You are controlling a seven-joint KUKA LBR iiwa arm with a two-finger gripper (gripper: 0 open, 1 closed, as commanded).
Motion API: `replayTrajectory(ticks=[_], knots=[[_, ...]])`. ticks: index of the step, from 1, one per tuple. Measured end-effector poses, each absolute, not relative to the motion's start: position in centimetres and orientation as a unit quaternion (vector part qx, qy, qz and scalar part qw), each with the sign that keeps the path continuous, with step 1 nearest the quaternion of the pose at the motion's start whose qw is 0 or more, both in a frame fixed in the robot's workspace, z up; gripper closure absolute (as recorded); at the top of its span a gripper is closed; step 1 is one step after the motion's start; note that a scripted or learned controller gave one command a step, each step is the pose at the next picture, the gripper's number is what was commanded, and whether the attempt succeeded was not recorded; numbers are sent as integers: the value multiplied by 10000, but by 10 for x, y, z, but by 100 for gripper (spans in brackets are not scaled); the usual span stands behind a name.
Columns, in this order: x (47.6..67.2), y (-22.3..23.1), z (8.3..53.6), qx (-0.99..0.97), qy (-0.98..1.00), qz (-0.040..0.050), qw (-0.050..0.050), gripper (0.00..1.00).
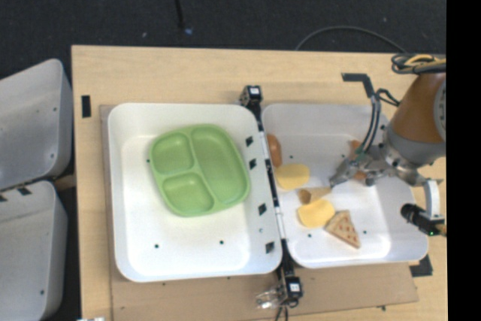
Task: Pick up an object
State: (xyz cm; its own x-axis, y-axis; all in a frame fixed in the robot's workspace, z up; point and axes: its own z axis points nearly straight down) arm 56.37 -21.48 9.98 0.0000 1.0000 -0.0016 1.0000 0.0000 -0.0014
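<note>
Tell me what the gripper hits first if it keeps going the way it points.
Probably the bin floor: the gripper seems to point down over a bare patch, right of the yellow piece. Depth is unclear.

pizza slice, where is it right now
The pizza slice lies in the right bin, near its front edge, just right of a yellow piece and below the end effector.

two bins side by side on the bench, items clustered in the right one.
left bin [128,252] held a divided tray [198,170]. right bin [316,120] held a sausage [274,149] against its left wall, a wedge [292,176] just right of it, a rounded piece [315,213] nearer the camera, a triangular slice [344,228] beside that; the gripper [359,168] was over the bin's right half.
</note>
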Motion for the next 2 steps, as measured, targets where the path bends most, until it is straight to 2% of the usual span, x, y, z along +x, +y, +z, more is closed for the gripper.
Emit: replayTrajectory(ticks=[1, 2], knots=[[565, -216, 112, 7075, 7067, 3, 24, 100], [571, -218, 175, 7062, 7080, 12, 31, 100]])
